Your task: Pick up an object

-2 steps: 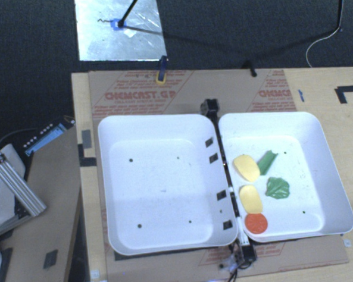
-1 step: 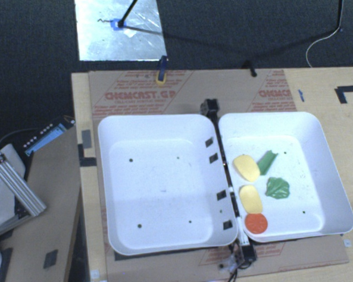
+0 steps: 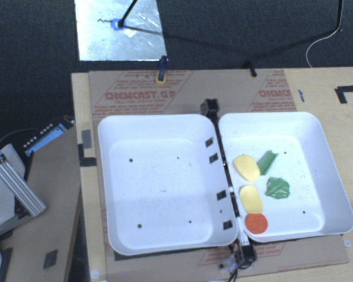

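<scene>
red "CHEMCAST GP" print, protective sheet (image 3: pixel 139 93)

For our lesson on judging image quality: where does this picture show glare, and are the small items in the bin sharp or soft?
Camera view: glare on the shiny metal sheet at top; even light in the right bin; the yellow pieces, green pieces and orange disc look slightly soft-edged.

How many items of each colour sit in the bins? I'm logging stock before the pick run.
Yellow: 2, upper yellow piece and lower yellow piece
Green: 2, long green piece and leafy green piece
Red-orange: 1, round disc
Total: 5
</scene>
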### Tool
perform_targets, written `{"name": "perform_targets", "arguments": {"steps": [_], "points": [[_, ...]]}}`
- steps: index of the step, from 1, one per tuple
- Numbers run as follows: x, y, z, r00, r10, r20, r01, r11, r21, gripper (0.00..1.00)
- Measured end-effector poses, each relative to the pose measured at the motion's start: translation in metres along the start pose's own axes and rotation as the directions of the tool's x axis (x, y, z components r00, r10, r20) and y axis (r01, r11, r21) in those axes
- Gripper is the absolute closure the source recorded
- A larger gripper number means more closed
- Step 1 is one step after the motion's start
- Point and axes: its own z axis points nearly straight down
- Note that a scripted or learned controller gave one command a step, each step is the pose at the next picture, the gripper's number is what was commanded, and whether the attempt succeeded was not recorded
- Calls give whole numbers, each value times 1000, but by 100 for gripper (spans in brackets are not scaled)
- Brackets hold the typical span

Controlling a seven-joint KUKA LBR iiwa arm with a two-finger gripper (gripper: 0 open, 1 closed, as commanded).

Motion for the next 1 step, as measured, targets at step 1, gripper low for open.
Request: {"name": "perform_targets", "arguments": {"steps": [1], "points": [[44,-6,216,1000,-6,-6,6,1000,15,100]]}}
